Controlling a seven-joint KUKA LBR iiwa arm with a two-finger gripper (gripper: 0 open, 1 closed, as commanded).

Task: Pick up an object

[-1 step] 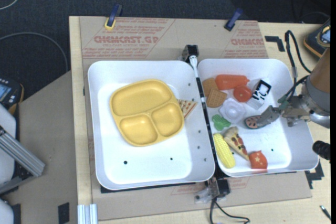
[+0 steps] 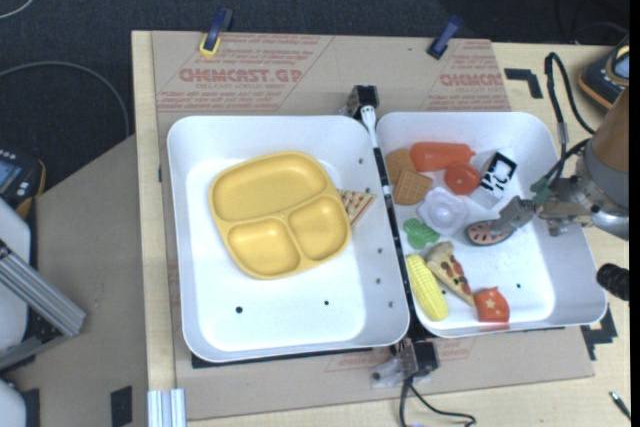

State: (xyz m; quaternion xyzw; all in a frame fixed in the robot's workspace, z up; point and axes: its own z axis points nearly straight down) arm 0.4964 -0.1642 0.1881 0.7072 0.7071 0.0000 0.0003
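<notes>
My gripper (image 2: 516, 213) reaches in from the right and hangs low over the right bin (image 2: 530, 267), its tip right by a watermelon slice (image 2: 486, 234). Whether it touches the slice I cannot tell. Close to its left lie a clear plastic piece (image 2: 443, 212), a red tomato (image 2: 462, 179) and a white-and-black block (image 2: 497, 172). Farther back is an orange-red carrot (image 2: 440, 154) beside a brown waffle (image 2: 410, 187). Toward the front lie a green piece (image 2: 420, 235), a corn cob (image 2: 427, 287), a pizza slice (image 2: 453, 274) and a red strawberry (image 2: 491, 305).
The left bin (image 2: 290, 315) holds a yellow divided plate (image 2: 279, 213) and a small waffle wedge (image 2: 356, 205) against its right wall. A black cable (image 2: 556, 105) loops down at the right beside the arm (image 2: 610, 165). Clamps (image 2: 211, 33) grip the board's far edge.
</notes>
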